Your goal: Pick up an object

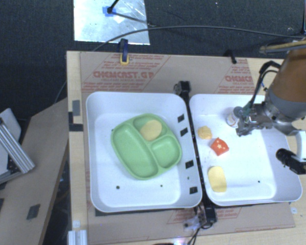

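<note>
In the right bin lie a small yellow piece, a red piece and a larger pale yellow piece. A small round tan piece sits near the bin's back. My gripper hangs low over the right bin, just right of the tan piece and up and to the right of the red one. I see nothing held in it. The left bin bears a green divided plate with a yellow piece in its upper compartment.
The grey arm with its orange band comes in over the right bin's far right corner. A black divider with clips runs between the bins. A black fitting sits at the right bin's right edge.
</note>
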{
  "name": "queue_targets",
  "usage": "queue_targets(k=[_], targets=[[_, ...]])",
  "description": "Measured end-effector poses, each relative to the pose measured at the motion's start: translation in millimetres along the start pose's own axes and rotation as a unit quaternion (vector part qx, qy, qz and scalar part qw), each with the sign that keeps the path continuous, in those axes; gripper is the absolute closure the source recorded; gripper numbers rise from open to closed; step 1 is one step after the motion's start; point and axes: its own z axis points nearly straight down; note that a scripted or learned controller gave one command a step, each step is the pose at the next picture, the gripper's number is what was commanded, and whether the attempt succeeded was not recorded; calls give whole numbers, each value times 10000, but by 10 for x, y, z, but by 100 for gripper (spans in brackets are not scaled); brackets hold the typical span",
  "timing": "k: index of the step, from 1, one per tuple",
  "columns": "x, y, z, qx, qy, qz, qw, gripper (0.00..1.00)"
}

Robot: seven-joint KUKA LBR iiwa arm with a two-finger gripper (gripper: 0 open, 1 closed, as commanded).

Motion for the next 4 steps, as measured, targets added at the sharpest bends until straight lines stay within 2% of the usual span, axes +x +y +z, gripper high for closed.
queue_targets(k=[1, 3, 4], targets=[[0, 12, -136, 16, 3, 1, 10000, 100], [1025, -141, -236, 30, 15, -23, 10000, 100], [1474, -175, -100, 31, 12, -18, 10000, 100]])
